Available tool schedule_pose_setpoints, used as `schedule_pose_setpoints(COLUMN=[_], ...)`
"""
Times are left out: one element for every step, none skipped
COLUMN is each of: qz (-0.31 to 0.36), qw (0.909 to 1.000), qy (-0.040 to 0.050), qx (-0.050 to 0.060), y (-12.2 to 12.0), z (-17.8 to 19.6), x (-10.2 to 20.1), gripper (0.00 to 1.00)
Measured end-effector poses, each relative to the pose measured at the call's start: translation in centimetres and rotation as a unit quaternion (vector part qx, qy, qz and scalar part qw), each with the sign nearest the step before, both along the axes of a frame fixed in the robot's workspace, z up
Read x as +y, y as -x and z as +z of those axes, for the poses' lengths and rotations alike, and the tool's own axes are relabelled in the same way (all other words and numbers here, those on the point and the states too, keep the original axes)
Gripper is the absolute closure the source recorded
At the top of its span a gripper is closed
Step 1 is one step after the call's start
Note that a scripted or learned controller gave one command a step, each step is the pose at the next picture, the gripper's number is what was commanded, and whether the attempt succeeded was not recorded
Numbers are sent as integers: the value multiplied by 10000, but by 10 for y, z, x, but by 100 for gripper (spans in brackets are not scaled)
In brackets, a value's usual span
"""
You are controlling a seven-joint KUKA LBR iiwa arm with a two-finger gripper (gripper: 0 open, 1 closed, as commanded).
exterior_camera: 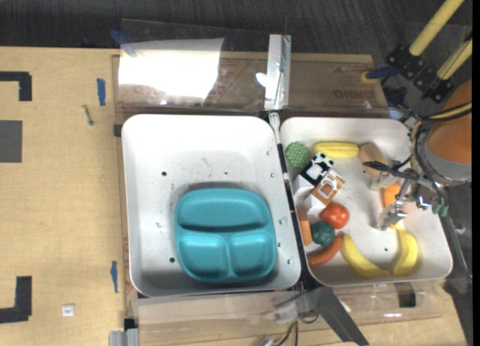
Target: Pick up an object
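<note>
While the metal two-finger gripper (391,213) hangs at right of frame over a curved yellow plastic banana (373,260), I cannot tell its grip.

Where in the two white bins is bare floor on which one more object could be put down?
The left white bin has bare floor behind the teal divided plastic tray, and a strip on its left. The right white bin is crowded along its left wall and front, with toys from the green ball to the curved yellow banana. The gripper hangs over its middle.
</note>
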State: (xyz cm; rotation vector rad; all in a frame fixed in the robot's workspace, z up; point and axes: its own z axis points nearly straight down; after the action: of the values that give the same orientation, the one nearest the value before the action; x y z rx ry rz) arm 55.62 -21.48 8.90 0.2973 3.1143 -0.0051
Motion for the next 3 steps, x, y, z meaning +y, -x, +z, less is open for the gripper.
schedule_pose_setpoints(qz=[-43, -37, -37], qw=[10000, 10000, 10000], qy=[-6, 20, 16], qx=[5, -69, -59], y=[11, 7, 7], z=[0, 14, 13], x=[19, 18, 19], gripper=[0, 100, 0])
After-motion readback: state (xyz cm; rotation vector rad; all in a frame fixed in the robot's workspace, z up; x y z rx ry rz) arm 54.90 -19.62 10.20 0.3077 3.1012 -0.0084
